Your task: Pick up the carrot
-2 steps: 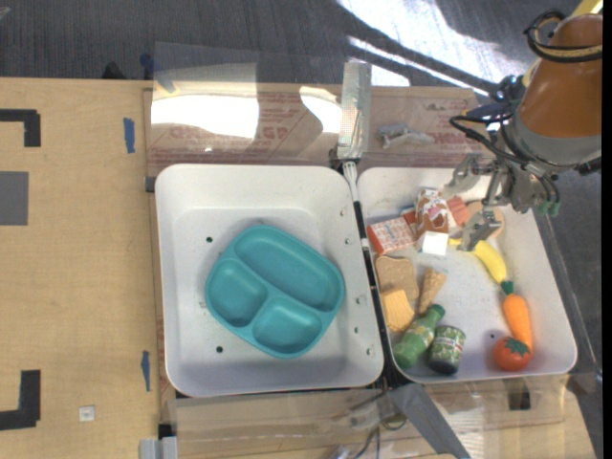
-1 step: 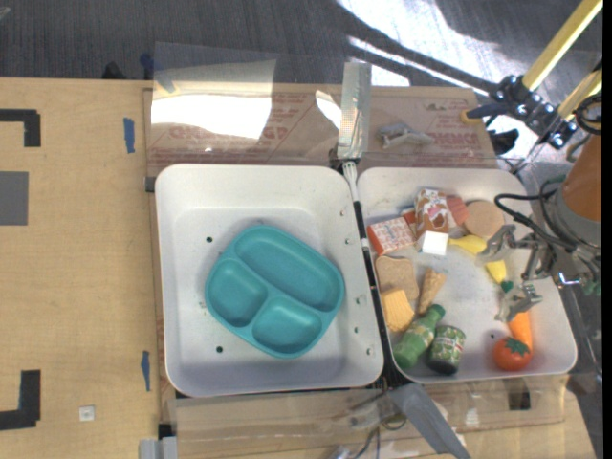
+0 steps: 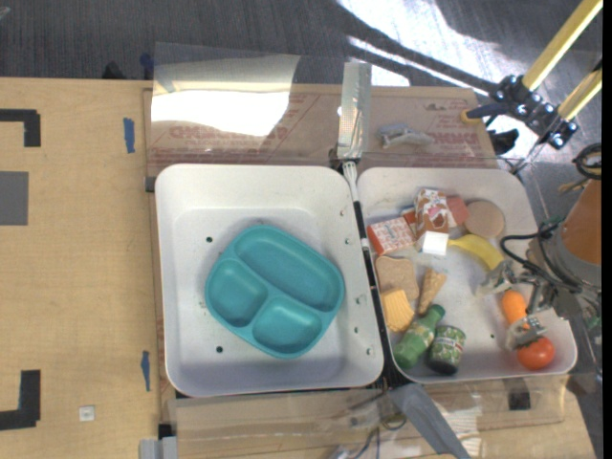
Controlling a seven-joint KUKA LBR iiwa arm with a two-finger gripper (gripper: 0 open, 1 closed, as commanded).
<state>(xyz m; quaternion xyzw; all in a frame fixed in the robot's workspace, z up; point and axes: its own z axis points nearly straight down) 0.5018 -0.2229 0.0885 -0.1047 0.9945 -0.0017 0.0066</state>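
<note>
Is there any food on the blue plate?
No, empty. The teal plastic divided plate in the left white bin shows three bare compartments.

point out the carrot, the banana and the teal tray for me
carrot (image 3: 514, 306), camera view, on the middle of its orange body
banana (image 3: 477, 249), camera view, on the middle of its yellow curve
teal tray (image 3: 251, 256), camera view, on the ridge between its compartments

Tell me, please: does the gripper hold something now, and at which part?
It cannot be told. The gripper is down in the right bin, right at the carrot, but the view is too small and cluttered to show a hold.
</note>
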